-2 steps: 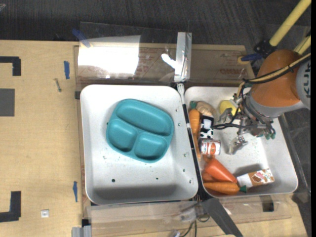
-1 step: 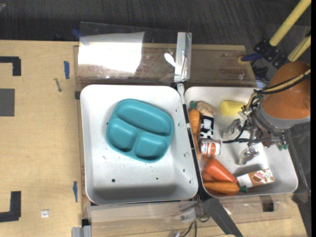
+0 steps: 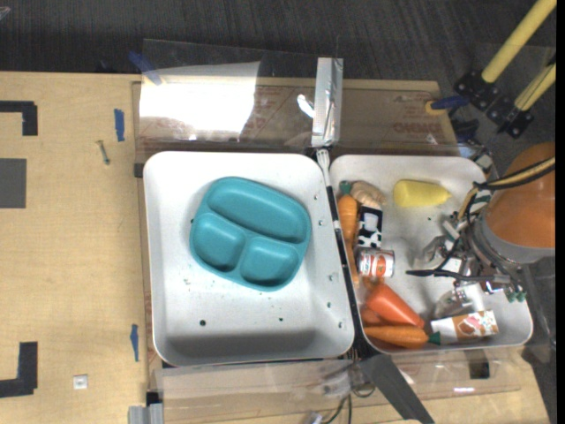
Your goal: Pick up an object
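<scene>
The left bin (image 3: 168, 263) is the biggest thing on the bench and carries a teal divided tray (image 3: 250, 230) lying near its middle, all three wells facing up. Beside it, the right bin (image 3: 415, 228) is partly covered on its right side by the arm (image 3: 521, 215), whose orange band fills the edge of the view and is cut off there. Below the band a tangle of cables and metal marks the gripper (image 3: 459, 268), low over the right bin's floor; the pincer is too cluttered to read, so whether it is spread or pressed together cannot be told. Along the bin's left wall lie a carrot (image 3: 348, 219), a black-and-white printed item (image 3: 369, 229) and a small red can (image 3: 375, 263). A yellow object (image 3: 420, 193) sits near the far wall. At the near wall rest an orange cone-shaped piece (image 3: 390, 305), another carrot (image 3: 395, 333) and a white tube with a red label (image 3: 466, 326), its upper end hidden under the gripper.
</scene>
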Action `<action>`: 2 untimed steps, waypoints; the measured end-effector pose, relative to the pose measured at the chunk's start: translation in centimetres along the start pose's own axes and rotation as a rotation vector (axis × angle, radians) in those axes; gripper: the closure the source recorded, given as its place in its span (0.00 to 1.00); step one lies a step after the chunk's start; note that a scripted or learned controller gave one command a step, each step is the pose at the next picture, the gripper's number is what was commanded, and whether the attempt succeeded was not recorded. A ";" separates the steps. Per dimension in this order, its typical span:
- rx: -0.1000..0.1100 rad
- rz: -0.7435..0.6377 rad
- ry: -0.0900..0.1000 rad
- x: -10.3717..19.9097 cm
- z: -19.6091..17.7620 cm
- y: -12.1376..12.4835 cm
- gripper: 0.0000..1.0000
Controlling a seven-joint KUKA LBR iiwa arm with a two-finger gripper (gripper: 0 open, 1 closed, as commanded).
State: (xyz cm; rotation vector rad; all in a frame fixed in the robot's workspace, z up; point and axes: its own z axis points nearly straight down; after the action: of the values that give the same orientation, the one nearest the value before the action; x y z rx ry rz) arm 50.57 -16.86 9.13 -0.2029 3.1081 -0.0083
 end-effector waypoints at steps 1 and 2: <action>-0.001 0.009 0.005 -0.2 0.1 2.1 0.00; -0.008 -0.210 0.014 -10.7 -4.9 3.6 0.00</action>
State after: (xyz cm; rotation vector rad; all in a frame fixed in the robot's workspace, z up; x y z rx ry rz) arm 60.58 -11.89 14.31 -0.5296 3.0846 -0.0017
